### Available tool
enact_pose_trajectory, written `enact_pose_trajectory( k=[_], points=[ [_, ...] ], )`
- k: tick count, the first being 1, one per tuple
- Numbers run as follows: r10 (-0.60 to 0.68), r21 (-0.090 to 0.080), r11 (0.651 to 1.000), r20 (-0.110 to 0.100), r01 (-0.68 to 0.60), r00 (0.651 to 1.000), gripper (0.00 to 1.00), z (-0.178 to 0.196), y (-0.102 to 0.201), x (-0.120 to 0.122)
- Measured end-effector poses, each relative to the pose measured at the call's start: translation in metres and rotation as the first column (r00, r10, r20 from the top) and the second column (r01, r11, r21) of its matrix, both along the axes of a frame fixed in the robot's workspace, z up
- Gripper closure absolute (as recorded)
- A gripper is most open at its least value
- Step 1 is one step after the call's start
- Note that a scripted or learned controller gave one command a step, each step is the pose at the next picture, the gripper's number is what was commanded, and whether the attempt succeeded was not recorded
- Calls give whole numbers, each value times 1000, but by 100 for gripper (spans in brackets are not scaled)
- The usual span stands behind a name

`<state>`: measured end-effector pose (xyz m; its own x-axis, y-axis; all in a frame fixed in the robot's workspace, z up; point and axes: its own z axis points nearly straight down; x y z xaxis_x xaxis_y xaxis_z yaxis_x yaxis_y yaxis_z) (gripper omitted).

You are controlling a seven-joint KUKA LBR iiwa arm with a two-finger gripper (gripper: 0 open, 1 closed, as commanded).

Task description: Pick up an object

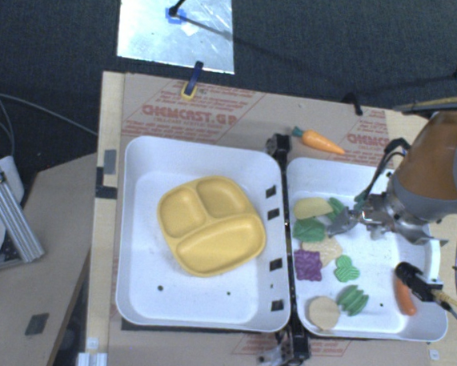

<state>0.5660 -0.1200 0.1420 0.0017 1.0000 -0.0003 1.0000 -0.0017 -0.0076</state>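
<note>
A yellow divided plate (211,225) lies in the left bin (134,290). Both bins rest on a cardboard sheet (219,113). At its far edge lies a blue-and-yellow clip (192,81), and beyond that a shiny metal plate (177,19) on dark carpet (50,32).

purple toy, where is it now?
In the right bin, left side: the purple toy lies below the green leafy piece, next to the divider between bins.

arm (455,168): grey shell | orange band | tool (344,221): dark metal | black cable
</note>
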Motion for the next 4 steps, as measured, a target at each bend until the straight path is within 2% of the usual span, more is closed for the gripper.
enact_pose_trajectory(
  k=[1, 2, 3, 4],
  points=[
    [10, 3, 1000, 8, -11, 1000, 0, 44, 70, -34],
    [3, 2, 1000, 6, -3, 1000, 0, 54, 86, -81],
    [3, 1, 1000, 11, -3, 1000, 100, 65, 85, -78],
    [14, 2, 1000, 18, -14, 1000, 100, 42, 157, 48]
  ],
)
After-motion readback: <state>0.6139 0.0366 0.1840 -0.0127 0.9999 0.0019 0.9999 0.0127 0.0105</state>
